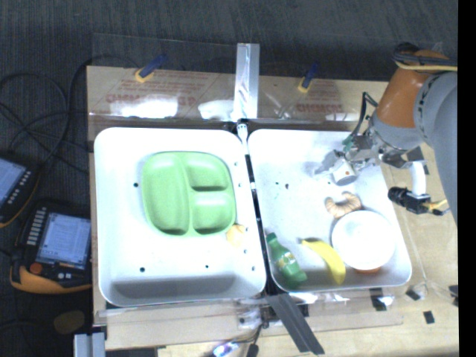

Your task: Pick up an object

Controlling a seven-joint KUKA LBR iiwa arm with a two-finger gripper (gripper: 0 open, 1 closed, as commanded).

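My gripper hangs low over the upper right part of the right bin, its grey fingers pointing left and standing apart with nothing between them. Just below it lies a tan curled shrimp-like toy. A white bowl with an orange rim sits at the bin's lower right. Left of the bowl lies a yellow banana, and a green bottle rests along the bin's lower left.
The left bin holds a green divided plate and a small yellowish piece by the dividing wall. A metal post stands behind the bins. Handheld devices and cables lie off the bench at left.
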